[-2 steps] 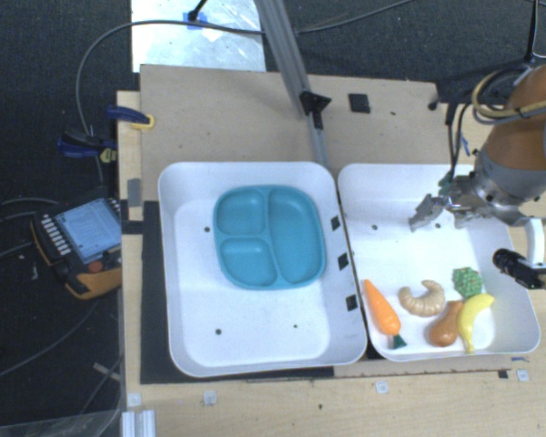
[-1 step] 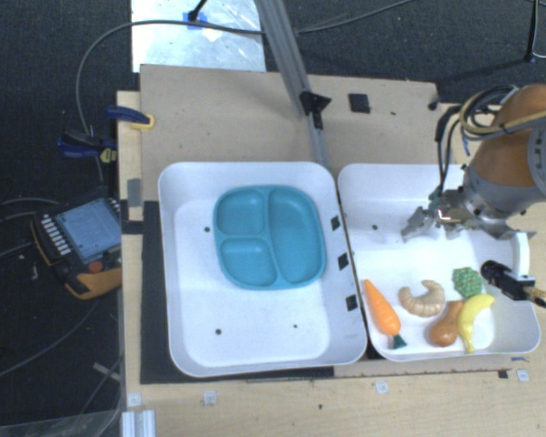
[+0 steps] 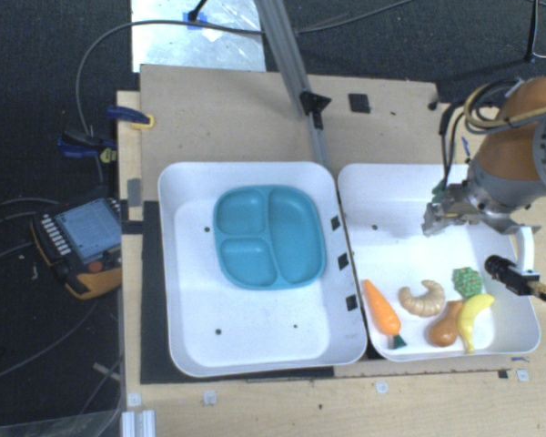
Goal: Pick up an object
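Note:
In the right bin several toy foods lie along the near side: an orange carrot, a beige croissant, a green broccoli, a yellow banana and a brown piece beside the banana. My gripper hangs over the bin's bare far half, up and away from the foods, nearest the croissant and broccoli. Nothing is visible in it.
A blue divided plate sits in the left bin. A grey pole slants over the bench behind the bins. Cables and a small device lie off the bench at left.

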You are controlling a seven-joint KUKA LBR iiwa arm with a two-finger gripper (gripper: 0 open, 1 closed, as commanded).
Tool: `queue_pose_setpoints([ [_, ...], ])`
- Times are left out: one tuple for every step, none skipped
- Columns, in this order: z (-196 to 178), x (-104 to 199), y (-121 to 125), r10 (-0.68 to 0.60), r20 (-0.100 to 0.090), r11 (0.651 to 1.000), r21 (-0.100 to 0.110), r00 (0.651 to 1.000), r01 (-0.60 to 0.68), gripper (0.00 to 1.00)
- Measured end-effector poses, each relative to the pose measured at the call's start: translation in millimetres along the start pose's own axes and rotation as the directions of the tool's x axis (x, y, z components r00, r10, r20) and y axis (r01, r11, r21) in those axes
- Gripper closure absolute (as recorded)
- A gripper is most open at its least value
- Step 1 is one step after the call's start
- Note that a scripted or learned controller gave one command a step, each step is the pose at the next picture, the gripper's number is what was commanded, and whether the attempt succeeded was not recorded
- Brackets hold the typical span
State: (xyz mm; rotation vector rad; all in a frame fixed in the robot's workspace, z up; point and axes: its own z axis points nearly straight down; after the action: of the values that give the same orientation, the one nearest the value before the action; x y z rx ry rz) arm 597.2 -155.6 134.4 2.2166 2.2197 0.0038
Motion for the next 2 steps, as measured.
queue_pose_setpoints([
  [-46.3, 6.7, 3.6, -0.005, -0.001, 1.000, 0.000, 1.000, 0.005, 1.00],
  [-73.4, 6.6, 5.0, -0.005, -0.001, 1.000, 0.000, 1.000, 0.005, 1.00],
])
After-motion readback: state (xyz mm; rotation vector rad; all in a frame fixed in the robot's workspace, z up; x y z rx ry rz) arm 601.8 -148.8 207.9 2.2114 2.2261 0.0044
